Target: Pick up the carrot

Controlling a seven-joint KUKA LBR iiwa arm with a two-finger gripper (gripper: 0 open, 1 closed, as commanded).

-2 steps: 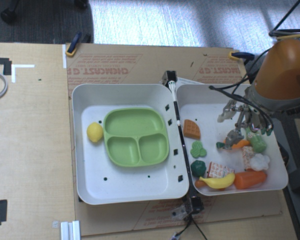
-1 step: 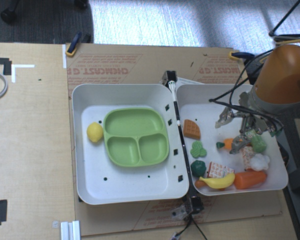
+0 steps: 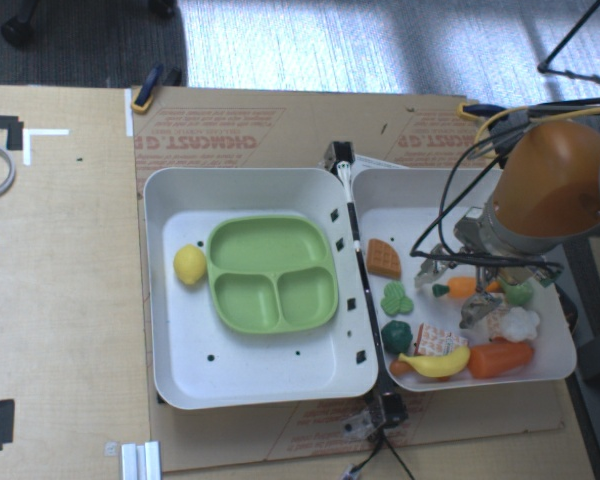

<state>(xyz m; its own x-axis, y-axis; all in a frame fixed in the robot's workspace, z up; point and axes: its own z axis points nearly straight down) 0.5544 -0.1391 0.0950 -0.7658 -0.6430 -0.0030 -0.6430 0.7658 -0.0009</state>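
Note:
The carrot (image 3: 461, 288) is a small orange piece with a green tip pointing left, lying in the middle of the right bin (image 3: 420, 208). My gripper (image 3: 477, 303) hangs right over it, below the grey wrist and the orange band, and its body covers the carrot's right end. From this view I cannot say whether it touches the carrot.
Around the carrot lie an orange waffle piece (image 3: 384, 258), green leafy pieces (image 3: 395, 298), a banana (image 3: 438, 365), a red-orange vegetable (image 3: 500, 358) and a white lump (image 3: 521, 323). The left bin (image 3: 170, 348) holds a green divided plate (image 3: 275, 273) and a lemon (image 3: 189, 264).

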